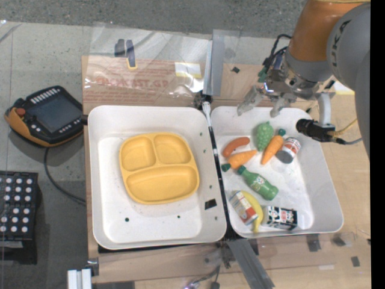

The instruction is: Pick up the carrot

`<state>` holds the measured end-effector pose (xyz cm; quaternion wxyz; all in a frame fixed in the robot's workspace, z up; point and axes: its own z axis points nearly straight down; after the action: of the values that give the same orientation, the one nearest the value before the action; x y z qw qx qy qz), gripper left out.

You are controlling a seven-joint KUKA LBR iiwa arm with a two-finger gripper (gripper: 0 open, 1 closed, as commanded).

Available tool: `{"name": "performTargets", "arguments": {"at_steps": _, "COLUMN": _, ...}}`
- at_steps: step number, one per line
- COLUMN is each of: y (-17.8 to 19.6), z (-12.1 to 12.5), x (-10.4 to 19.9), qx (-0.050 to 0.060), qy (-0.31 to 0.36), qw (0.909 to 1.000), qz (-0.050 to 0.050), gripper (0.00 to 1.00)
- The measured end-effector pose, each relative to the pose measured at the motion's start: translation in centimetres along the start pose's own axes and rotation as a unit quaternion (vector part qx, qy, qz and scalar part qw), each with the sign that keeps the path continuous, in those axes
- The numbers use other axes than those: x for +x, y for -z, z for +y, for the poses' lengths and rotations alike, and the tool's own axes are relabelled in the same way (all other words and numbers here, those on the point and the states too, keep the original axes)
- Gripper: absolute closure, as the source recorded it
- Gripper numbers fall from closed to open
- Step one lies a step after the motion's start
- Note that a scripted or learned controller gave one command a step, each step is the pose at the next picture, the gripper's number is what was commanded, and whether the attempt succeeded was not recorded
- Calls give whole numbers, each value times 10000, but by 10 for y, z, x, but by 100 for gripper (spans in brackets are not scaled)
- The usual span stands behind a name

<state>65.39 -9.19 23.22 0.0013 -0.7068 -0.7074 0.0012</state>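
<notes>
Two toy carrots lie in the right bin (319,179). One carrot (271,150) points down-left, its green top at the upper right. The other carrot (243,158) lies lower left of it, with a green stub at its left end. My gripper (262,105) hangs over the bin's far edge, above and slightly left of the carrots. Its two fingers (246,105) are spread apart and open, with nothing between them.
Around the carrots lie a red sausage (236,144), a bumpy green vegetable (263,135), a small can (288,150), a green bottle (258,183), a banana (256,213) and a small carton (281,217). The left bin (102,221) holds a yellow divided plate (159,167).
</notes>
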Motion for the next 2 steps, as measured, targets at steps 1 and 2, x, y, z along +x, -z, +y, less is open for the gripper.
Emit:
{"name": "performTargets", "arguments": {"at_steps": 1, "y": -112, "z": -34, "x": -84, "qx": 8, "qy": 790, "qw": 9969, "qz": -8, "gripper": 0}}
{"name": "performTargets", "arguments": {"at_steps": 2, "y": -103, "z": -34, "x": -86, "qx": 0, "qy": 772, "qw": 9970, "qz": 5, "gripper": 100}}
